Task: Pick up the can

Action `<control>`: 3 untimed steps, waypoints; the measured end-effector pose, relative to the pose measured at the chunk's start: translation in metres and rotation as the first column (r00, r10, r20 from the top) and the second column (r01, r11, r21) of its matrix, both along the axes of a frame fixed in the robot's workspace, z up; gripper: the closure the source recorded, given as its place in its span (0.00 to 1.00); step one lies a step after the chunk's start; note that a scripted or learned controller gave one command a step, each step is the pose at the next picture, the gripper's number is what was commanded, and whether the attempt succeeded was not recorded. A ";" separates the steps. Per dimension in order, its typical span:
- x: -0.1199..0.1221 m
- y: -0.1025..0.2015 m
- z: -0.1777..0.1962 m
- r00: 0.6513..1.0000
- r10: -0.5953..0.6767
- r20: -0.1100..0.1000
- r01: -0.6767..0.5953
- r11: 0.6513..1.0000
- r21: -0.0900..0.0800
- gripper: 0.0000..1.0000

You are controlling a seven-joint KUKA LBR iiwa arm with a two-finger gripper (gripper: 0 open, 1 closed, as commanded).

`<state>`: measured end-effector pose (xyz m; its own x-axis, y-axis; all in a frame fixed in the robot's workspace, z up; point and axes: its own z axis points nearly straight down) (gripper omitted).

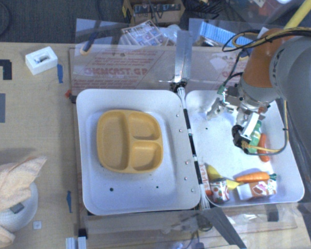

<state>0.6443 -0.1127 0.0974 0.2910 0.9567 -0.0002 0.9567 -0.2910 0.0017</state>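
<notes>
**Can sits in the near corner, arm hangs over the far end**

Looking down from the camera above the surface, the two white bins lie side by side. The left bin (88, 139) carries a yellow divided plate (129, 140) roughly in its middle.

The can (219, 190) is in the right bin (217, 139), tucked into the near left corner close to the wall that divides the bins. It is small and stubby, with a label that is mostly red with white patches, and its top looks darker. I cannot say for sure whether it stands upright or leans. A yellow piece (212, 171) lies touching it on the far side. A white and red packet (256, 190) lies just to its right, with an orange carrot (254, 177) lying across that packet's far edge.

The grey arm with its orange band reaches in from the right. The end effector (224, 105) hangs over the far part of the right bin, well apart from the can. I cannot tell whether it is spread or pressed together, and nothing shows in its grasp. A second orange and green vegetable (262, 148) lies near the right wall of the bin.
</notes>
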 end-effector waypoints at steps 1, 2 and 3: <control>-0.079 -0.024 -0.010 0.962 -0.273 0.002 0.273 0.962 0.004 0.00; -0.114 -0.018 -0.009 0.997 -0.076 0.006 0.076 0.997 0.002 0.00; -0.021 -0.040 -0.010 0.995 0.099 0.003 -0.099 0.995 -0.001 0.00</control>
<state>0.6237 -0.1526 0.0872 0.1945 0.9809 -0.0006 0.9809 -0.1945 0.0054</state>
